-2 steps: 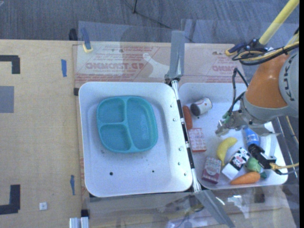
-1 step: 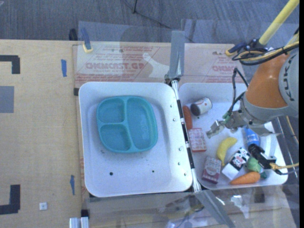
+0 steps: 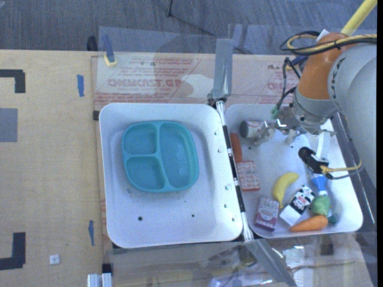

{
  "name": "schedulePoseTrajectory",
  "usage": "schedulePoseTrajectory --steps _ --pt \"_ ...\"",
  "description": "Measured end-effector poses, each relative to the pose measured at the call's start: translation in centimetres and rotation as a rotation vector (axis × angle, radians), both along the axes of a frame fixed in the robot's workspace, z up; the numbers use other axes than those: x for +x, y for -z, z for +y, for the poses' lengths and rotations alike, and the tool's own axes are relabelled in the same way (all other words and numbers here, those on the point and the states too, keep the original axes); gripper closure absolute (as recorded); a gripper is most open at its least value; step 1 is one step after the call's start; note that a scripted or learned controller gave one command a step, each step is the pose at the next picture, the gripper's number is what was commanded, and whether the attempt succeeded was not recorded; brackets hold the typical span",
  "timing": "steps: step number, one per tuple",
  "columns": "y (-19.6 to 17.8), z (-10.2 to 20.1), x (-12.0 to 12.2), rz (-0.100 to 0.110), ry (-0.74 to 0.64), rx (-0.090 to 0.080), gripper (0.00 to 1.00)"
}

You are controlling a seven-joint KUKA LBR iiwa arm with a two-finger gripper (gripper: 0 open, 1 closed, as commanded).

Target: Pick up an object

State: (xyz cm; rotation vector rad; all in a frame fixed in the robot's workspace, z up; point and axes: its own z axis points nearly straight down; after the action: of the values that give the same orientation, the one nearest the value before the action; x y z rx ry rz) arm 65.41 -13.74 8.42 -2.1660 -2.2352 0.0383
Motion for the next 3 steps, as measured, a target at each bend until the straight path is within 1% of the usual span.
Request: schedulePoseTrajectory --steps 1,2,3 --pt "0.04 0.35 0.23 0.005 -0.011 -0.009 0.00" --pt "0.03 0.42 0.29 0.005 -0.020 -0.010 0.00" --pt "-0.49 0.22 0.29 0.002 -0.030 -0.001 0.00"
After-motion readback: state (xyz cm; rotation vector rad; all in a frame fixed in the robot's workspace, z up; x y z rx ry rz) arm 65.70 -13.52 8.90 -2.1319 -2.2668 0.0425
